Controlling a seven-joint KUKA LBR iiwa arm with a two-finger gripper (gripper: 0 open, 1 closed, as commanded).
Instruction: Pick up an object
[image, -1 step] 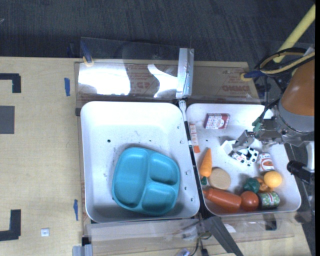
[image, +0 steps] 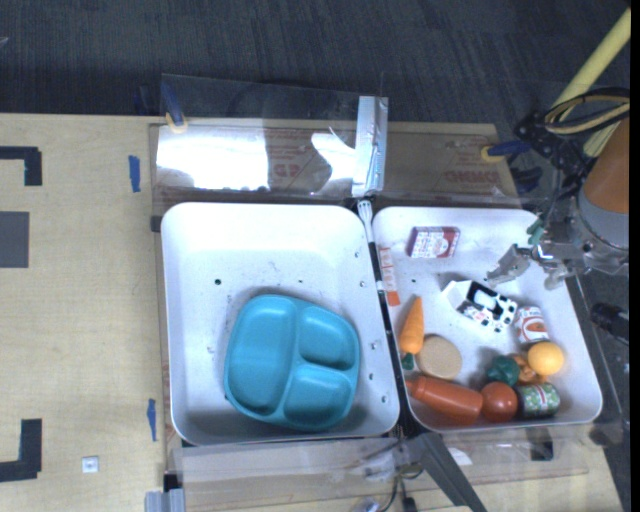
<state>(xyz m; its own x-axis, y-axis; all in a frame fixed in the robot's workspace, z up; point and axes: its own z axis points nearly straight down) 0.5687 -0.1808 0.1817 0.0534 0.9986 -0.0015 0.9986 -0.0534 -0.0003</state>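
Fingers (image: 505, 265) of mine hang spread and empty over the upper right part of the right-hand shallow white bin (image: 590, 385), my two-finger gripper (image: 520, 262) reaching in from the right edge with my grey arm's orange band (image: 610, 180) showing above it.

Pictured below me, no object is between my fingertips. Nearest is a small white-and-black printed box (image: 487, 305), lying tilted just below and left of my fingertips, apart from them. Toward the bin's far wall sits a small red-and-white carton (image: 432, 242), lying flat. Along the bin's left side an orange toy carrot (image: 411, 325) stands lengthwise, its lower end just beside a round tan disc shaped like a biscuit (image: 440, 356). Across the near side lies a long red-orange toy sausage (image: 443, 397), touching a red toy tomato (image: 498, 401). Clustered at the near right corner are a dark green toy vegetable (image: 502, 371), a yellow-orange round toy fruit (image: 545, 358), a small red-and-white labelled can (image: 531, 325) and a green-labelled can (image: 539, 399) on its side.

Left-hand shallow white bin (image: 190, 250) holds a teal plastic divided plate (image: 291, 361) with three compartments, resting toward the near side, well apart from me.
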